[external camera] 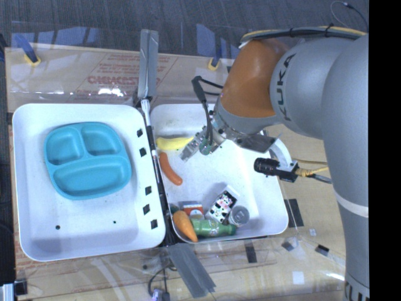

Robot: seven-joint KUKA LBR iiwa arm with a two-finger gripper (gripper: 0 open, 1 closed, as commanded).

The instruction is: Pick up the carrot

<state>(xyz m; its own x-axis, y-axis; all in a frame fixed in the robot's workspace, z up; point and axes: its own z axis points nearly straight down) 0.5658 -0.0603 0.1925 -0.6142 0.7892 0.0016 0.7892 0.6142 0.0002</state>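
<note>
On the bench, two shallow white bins sit side by side. The left bin (31, 187) carries a blue divided plate (88, 158) with three compartments, lying flat toward its upper half. The right bin (269, 196) has all the small things in it.

The grey KUKA arm (326, 86) reaches in from the right, its orange band (250, 80) bulking over the top right corner of that bin. Its gripper (199, 145) hangs over the upper left part of the right bin, just beside the right end of a yellow banana (170, 143) that lies near the divider. From this angle I cannot tell how the gripper is set, and I see nothing carried in it.

The carrot (184, 226) lies at the lower left corner of the right bin, close to the front wall, well apart from the gripper. It is orange, stubby and tilted, with one end up against a green bottle (213, 229) lying on its side along the front wall. Higher up, between the banana and the carrot, there is a slimmer orange-red piece that looks like a sausage (170, 168), slanting beside the divider. Near the bottle sit a small black and white patterned box (222, 204), a round grey can (239, 216) and a small item with a red top (192, 208) that I cannot identify.
</note>
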